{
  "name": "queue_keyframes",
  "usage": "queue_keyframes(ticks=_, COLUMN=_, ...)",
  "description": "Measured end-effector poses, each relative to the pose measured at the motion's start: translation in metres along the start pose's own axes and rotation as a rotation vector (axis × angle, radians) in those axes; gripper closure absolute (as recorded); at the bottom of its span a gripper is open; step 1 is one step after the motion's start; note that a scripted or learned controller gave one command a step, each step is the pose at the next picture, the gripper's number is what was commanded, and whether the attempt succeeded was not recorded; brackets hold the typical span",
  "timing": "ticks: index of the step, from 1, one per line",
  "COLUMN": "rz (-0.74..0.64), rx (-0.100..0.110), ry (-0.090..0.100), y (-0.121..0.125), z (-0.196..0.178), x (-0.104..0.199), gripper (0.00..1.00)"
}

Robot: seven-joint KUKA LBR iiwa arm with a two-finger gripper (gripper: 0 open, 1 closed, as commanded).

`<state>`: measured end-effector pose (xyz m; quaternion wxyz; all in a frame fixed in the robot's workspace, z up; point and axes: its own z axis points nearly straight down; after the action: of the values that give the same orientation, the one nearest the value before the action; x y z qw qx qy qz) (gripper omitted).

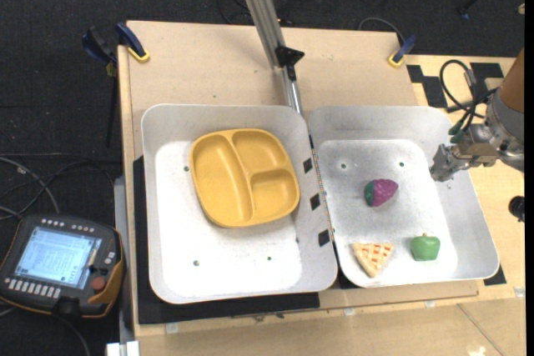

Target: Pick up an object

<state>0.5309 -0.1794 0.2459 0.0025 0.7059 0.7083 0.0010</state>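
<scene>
My claw (442, 165) hung over the right edge of the right bin (359, 125), reaching in from the right side of the surface (209, 62). From this slanted view I could not tell whether it stood wide or narrow, and nothing showed between its tips.

Three small things lay in the right bin, all apart from one another. A purple toy (380, 192), shaped like a bunch of grapes, sat near the bin's middle, nearest to my claw yet not touching it. A green pepper (425, 247) rested toward the bin's front right corner. A pizza slice (371, 257), tan with a red lattice, lay by the front edge, just left of the pepper.

In the left bin (167, 179) a yellow divided plate (245, 176) with three compartments lay slightly tilted around, filling most of the back half.

A slanted metal pole (259, 0) crossed the back of the surface, ending above the seam between the bins. A teach pendant (58, 258) with a lit screen rested on the floor off the surface's front left corner.
</scene>
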Motion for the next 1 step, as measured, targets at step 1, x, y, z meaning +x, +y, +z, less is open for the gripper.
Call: queue_keyframes(ticks=1, rz=-0.004, rx=0.006, ry=0.004, y=0.0043, z=0.0123, x=0.0542, gripper=1.00)
